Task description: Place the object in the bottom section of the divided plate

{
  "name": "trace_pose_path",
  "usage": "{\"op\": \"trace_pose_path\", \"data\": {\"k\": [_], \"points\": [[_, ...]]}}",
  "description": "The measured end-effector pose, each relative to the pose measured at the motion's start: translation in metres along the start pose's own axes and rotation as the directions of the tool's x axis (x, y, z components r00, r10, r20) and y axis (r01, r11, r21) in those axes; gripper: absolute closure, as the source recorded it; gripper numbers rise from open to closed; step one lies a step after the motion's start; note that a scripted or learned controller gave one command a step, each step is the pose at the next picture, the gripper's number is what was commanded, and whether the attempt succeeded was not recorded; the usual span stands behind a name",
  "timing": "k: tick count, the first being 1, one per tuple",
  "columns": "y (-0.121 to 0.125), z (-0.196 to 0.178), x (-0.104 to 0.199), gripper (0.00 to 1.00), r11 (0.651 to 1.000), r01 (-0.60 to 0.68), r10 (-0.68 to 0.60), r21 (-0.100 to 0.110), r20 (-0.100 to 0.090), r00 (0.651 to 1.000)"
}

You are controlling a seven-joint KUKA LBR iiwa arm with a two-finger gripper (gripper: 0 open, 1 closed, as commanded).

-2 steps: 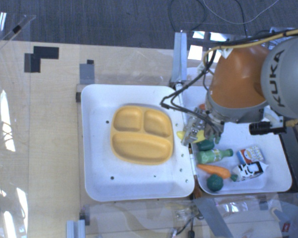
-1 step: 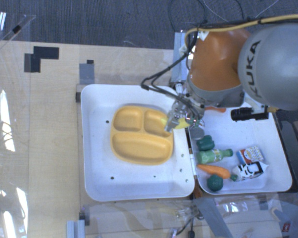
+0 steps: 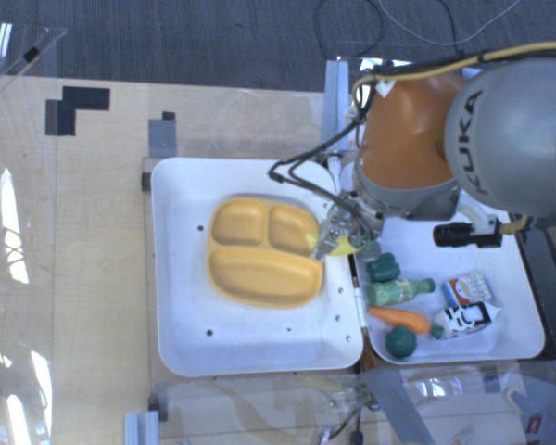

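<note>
The divided plate [image 3: 264, 251], yellow with three sections, lay near the middle of the left bin [image 3: 181, 341]. Bare white floor ran all round it: a broad strip toward the bin's near rim, a narrower one along its left wall and another along its far wall. On the plate's right there was little room, because the gripper [image 3: 336, 235] hung at the plate's right edge, just over the ridge where the two bins meet. The plate's long bottom section lay bare, as did its two smaller upper sections.

Something small and yellow [image 3: 343, 243] showed between the metal fingers, so the gripper seemed closed on that object, though glare and blur made its shape hard to read. It sat just right of the plate's upper right section, not over the bottom one.

Right of the plate, the second bin [image 3: 524, 336] held five things: one dark green piece [image 3: 384, 268], one green bottle [image 3: 400, 291], one carrot [image 3: 400, 319], one dark green round thing [image 3: 401, 341] and one small carton [image 3: 467, 304] with a black and white pattern. They were crowded together, some touching.

The arm [image 3: 463, 137] covered that bin's far part, and cables [image 3: 306, 170] crossed above the plate's far right corner.
</note>
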State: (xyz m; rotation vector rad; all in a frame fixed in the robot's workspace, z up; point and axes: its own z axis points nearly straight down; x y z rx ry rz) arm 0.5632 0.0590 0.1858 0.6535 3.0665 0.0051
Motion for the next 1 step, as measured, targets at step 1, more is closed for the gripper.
{"op": "trace_pose_path", "data": {"k": [1], "points": [[-0.1048,-0.0005,0.0104,1.00,1.000,-0.007,0.007,0.002,0.001,1.000]]}}
